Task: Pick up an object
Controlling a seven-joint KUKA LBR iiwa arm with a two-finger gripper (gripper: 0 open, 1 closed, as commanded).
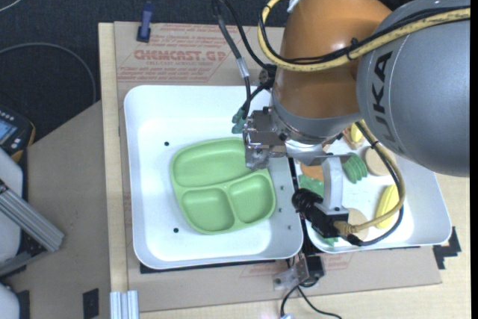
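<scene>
The pale green plastic plate with three compartments [222, 185] lies flat in the left shallow white bin [149, 160], filling much of that bin's middle and right half. It has rounded corners, a raised rim, one long compartment along the far side and two smaller ones along the near side. Its surface is matte and a uniform light green.

The grey arm with the large orange band [328, 63] reaches in from the plate's right and hangs over the divide between the two bins, the wrist pointing down. Cables, yellow and black, loop around the orange section and trail towards the near side. The end effector [258, 149] sits at the plate's upper right corner, over the rim of the long compartment; whether it is open or closed I cannot tell from this angle, since the metal housing hides it.

To the plate's right, the right white bin [426, 231] holds a yellow banana-shaped item [387, 202] and a small green ridged object [355, 166], both partly hidden by the arm.
</scene>
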